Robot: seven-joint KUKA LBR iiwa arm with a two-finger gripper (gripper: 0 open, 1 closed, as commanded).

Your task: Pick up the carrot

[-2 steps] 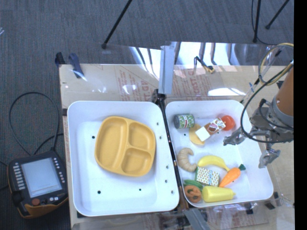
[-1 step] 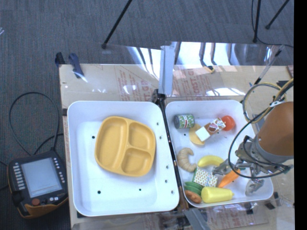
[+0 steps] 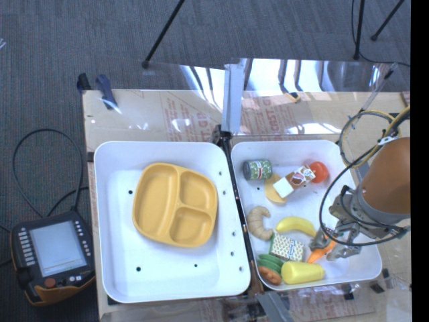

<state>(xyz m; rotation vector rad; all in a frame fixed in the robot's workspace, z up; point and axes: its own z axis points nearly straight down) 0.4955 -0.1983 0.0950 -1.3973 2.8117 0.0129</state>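
Our tool [image 3: 333, 242] hangs over the right bin [image 3: 348, 163], and the carrot [image 3: 320, 251] sits between its fingers, seemingly pinched, just beside the banana [image 3: 295, 225]. We should lift straight and slowly, so the grip holds clear of neighbours.

Divided plate [image 3: 175, 204] in left bin [image 3: 114, 274] — carrot [image 3: 320, 251] in right bin [image 3: 365, 263].

Couldn't really read anything from my end: the red lettering on the bench board [image 3: 194, 123] was mirrored and glared out, can [image 3: 257, 170] label too small.
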